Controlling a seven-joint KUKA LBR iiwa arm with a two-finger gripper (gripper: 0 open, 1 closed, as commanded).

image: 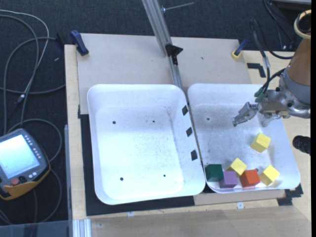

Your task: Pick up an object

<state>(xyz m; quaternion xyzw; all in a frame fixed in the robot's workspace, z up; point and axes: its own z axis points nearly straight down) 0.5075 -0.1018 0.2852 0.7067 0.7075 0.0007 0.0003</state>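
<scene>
Hovering open and empty, the gripper hangs just up-left of the yellow cube

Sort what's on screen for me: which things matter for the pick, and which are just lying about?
Job:
- tool
- right bin
- lone yellow block
- green block
- purple block
- red block
- two more yellow blocks

Lying about:
- left bin
- teach pendant
- floor cables
- blue clamp
</scene>
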